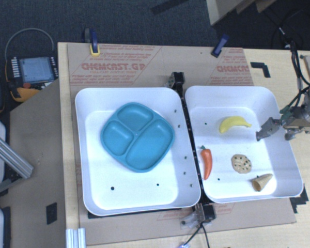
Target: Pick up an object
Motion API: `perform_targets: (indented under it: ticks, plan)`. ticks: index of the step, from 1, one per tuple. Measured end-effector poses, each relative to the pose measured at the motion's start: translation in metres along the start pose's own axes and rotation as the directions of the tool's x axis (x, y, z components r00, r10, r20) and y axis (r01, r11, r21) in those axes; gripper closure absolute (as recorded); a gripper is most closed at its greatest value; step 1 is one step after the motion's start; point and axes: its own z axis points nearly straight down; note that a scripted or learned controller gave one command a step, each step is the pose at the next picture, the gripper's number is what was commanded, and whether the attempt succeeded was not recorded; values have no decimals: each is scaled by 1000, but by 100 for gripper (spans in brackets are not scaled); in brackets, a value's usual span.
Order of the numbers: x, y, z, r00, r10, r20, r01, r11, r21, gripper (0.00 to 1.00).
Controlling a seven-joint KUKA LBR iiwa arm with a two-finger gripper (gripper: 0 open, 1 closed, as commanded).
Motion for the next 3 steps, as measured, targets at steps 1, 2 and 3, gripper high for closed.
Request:
perform_targets:
  ticks: [1,2,3]
  plan:
    - [1,3,-7,1000,-4,4,4,1000,-13,0]
    - [5,7,37,1000,-5,1,5,1000,-9,0]
    - [-2,10,94,1000,-4,3,4,1000,-12,0]
